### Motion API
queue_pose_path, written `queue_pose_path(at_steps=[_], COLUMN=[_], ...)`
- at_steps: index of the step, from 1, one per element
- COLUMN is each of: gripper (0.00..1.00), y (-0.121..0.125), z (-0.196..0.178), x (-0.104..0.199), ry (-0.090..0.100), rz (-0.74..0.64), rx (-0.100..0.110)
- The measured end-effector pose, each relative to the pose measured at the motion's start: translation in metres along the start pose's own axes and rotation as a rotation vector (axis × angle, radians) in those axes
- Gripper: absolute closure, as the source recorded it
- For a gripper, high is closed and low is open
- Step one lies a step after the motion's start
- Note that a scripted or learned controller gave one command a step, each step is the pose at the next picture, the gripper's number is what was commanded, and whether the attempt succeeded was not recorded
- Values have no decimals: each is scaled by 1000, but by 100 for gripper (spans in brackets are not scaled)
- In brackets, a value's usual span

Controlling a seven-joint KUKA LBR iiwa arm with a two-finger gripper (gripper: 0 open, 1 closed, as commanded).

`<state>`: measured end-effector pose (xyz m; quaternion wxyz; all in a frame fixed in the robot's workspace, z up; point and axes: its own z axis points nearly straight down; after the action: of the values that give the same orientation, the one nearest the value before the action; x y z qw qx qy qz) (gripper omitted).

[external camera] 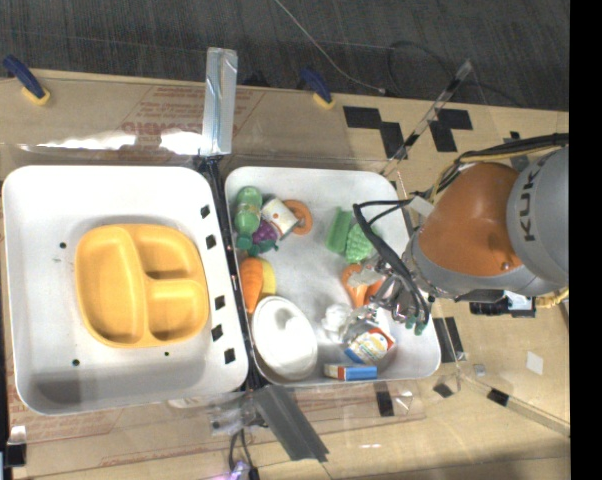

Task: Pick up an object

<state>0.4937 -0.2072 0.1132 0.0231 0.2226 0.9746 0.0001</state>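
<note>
From above, the worktop carried two white bins side by side. The left bin held a yellow divided tray sitting near its middle. The right bin was crowded: a green toy and a small cylinder lay by its far-left corner, a carrot ran along its left wall with its long axis pointing from far to near, a white bowl sat in the near-left corner, and a green leafy piece lay toward the far right. The arm came in over the bin's right wall, its orange band prominent, and the pincer hung low over the right half of the bin amid a tangle of cables. I could not tell how the pincer was set, since the wrist and wiring covered it. Just beneath it lay an orange piece, and slightly nearer the bin's front edge a crumpled white wrapper and a small round packet, with a flat blue-and-white item against the near wall. To my eye the orange piece was the likeliest target, lying just to the bin-centre side of the pincer, so the coming move looked like a short drop, not a reach.
</note>
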Motion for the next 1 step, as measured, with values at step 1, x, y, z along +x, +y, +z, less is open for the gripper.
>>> queue_pose_path(at_steps=[1], gripper=[0], y=[14], z=[4], x=[-35], ry=[18], rz=[29], rx=[5])
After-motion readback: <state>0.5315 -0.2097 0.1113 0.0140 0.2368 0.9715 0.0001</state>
